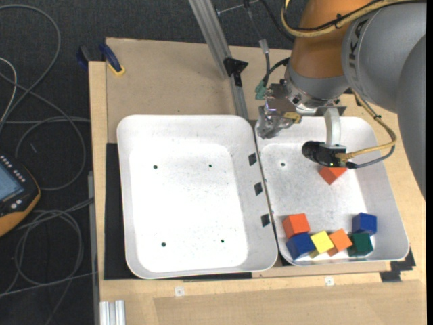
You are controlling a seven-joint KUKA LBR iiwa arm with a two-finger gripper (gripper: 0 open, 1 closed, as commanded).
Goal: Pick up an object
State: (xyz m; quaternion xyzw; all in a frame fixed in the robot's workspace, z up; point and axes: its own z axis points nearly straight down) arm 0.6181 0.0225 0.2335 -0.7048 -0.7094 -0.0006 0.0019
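- The gripper [272,122] of a grey-and-orange arm [352,39] hangs over the far left corner of the right-hand bin [298,188], close to the wall it shares with the left-hand bin [183,202].
- Whether the tool is spread or pressed together cannot be told from this angle; nothing is seen pinched in it.
- The nearest candidate, a red block [332,175], lies apart from the gripper, off to its right and nearer the camera, on the bin floor. Its top edge is partly covered by a black fitting [323,152] with a cable that hangs from the wrist.
- Further from the tool, along the near wall of the same bin, sits a cluster: an orange block [295,223], a yellow block [321,241], a green block [361,245] and a blue block [365,223], some touching.
- The red block looks small, light and rigid, with flat faces, so it should neither crush nor sag.
- Judged from here, the best hold is across two opposite flat sides, squarely, since a grip on the corners would likely twist it free. Standing alone, it offers room on both sides, unlike the crowded cluster.
- The pick is not yet made.
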